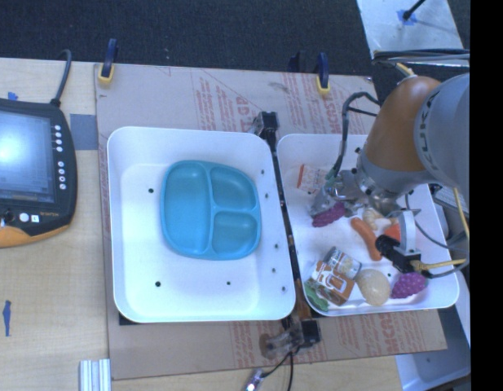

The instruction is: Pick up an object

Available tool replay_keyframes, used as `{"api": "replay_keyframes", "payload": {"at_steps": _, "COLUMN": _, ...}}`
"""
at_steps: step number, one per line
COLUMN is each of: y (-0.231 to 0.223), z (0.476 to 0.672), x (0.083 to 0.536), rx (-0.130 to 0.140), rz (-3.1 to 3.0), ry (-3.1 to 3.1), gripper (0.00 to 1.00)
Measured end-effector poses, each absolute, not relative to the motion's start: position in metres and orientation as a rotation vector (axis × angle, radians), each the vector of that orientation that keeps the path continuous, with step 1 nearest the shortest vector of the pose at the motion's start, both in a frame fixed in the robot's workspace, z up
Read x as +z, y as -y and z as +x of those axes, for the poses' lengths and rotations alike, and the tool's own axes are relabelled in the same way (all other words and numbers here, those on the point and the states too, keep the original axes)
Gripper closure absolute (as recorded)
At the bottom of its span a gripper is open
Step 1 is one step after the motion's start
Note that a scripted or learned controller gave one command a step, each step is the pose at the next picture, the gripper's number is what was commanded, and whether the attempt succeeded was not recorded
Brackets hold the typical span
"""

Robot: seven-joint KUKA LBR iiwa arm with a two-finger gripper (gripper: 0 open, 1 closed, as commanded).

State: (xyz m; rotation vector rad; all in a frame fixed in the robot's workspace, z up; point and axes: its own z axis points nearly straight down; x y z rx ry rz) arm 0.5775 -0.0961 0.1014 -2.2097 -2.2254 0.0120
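Arm (414, 137) is down over the right bin (447, 296), wrist covering its upper middle. Gripper (349, 195) sits low among the toys; can't tell from this slant whether it's open, closed or on anything.

Landmark: the purple grape bunch (329, 214) in the right bin, just beside the gripper and touching or nearly touching it. Looks like the likeliest target, but that's a guess.

- Grape bunch: probably moulded plastic or rubber, light, lumpy, slightly soft. Bumps give the pads something to bite. I'd take it across the narrow width, mid-body, not at the tapered end.
- Orange carrot-like piece (365, 233): right of the grapes and a bit lower. Smooth, tapered, likely to squirt out; grip the thick end.
- Small printed carton (333, 274): below the grapes, near the bin's front wall. Light, flat sides, may crush; grip across the flat faces.
- Pale egg-shaped thing (372, 285): below and right of the grapes, touching the carton. Smooth and round, so slippery.
- Second purple bunch (409, 284): far lower right of the first, against the bin wall, poor finger clearance.

Everything here is light; clutter is the problem, not weight. Neighbours could get nudged or pinched.

Left bin (129, 218), well left of the grapes, holds a blue divided plate (210, 210): rigid, flat, poor pick.
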Motion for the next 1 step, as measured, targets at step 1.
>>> {"api": "replay_keyframes", "payload": {"at_steps": 1, "y": 0.0608, "z": 0.5535, "x": 0.1922, "rx": 0.003, "rz": -2.214, "ry": 2.225, "gripper": 1.00}}
